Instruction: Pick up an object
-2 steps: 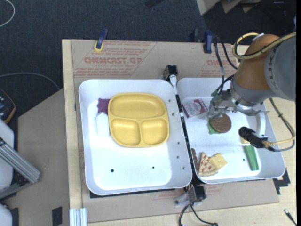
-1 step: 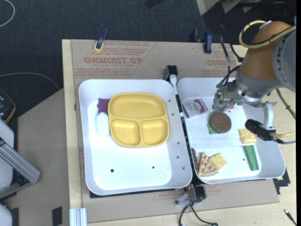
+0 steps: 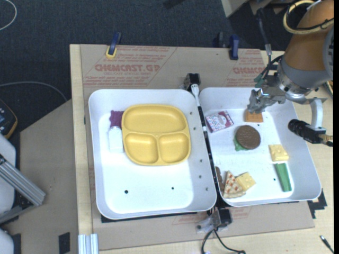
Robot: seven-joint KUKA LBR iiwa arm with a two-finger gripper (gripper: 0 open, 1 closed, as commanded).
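Note:
My gripper point(image 3: 256, 105) hangs over the far part of the right bin point(image 3: 304, 157), its tip right above a small orange block point(image 3: 254, 117). I cannot make out how it stands. In the same bin lie a pink packet point(image 3: 219, 121), a round brown patty point(image 3: 248, 137) on a bit of green, a pale yellow cheese cube point(image 3: 278, 152), a green stick point(image 3: 284, 177) and a pizza slice point(image 3: 237, 183) at the near edge.
The left bin point(image 3: 143, 194) holds a yellow three-part plate point(image 3: 156, 133), with a purple thing point(image 3: 116, 117) and a white bottle point(image 3: 115, 139) at its left side. Clamps sit on the board's far edge.

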